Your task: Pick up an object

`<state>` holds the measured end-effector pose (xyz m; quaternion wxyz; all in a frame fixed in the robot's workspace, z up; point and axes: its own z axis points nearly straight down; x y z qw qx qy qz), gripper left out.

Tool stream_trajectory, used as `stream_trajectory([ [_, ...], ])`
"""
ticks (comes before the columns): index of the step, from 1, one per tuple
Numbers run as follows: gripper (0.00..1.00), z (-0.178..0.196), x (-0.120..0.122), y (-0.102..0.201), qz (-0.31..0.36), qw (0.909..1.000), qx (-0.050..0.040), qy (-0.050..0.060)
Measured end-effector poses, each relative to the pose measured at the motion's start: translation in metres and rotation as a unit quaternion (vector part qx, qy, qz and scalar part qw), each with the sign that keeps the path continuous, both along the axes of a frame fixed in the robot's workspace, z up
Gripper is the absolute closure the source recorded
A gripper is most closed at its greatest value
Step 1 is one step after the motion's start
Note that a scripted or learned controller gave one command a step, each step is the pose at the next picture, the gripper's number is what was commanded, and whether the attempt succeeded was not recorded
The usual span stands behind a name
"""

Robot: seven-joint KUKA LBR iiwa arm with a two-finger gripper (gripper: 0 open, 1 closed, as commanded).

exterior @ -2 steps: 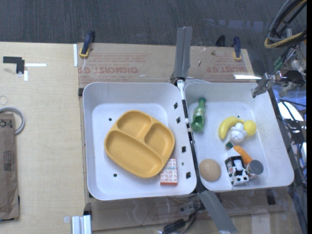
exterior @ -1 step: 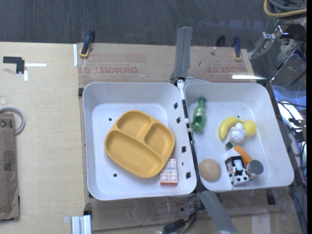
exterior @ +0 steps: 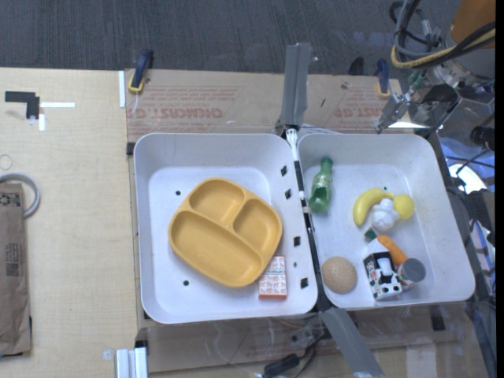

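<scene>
The right bin [exterior: 438, 172] holds a green bottle [exterior: 320, 186] near its left wall. In its middle lie a yellow banana [exterior: 368, 205] and a small white figure [exterior: 383, 216]. Toward the front lie an orange carrot-like piece [exterior: 393, 250], a black and white carton [exterior: 381, 275], a grey can [exterior: 412, 271] and a tan ball [exterior: 339, 275]. The left bin [exterior: 153, 211] holds a yellow divided plate [exterior: 225, 231] and a small red and white box [exterior: 273, 279]. My gripper [exterior: 398, 113] hangs above the far right corner of the right bin, apart from every object.
A grey divider post [exterior: 296, 85] stands behind the seam between the bins. Brown cardboard [exterior: 205, 101] lies behind them. Yellow and black cables [exterior: 417, 30] loop around the arm at the top right. A brown paper bag [exterior: 12, 266] lies at the far left of the bench.
</scene>
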<state>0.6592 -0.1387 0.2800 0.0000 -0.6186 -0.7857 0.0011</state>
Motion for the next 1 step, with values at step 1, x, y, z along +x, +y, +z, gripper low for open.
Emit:
stream_trajectory([
  [1, 0.00, -0.0568, -0.0661, -0.0148, 0.053, 0.9986, 0.0003, 0.000],
])
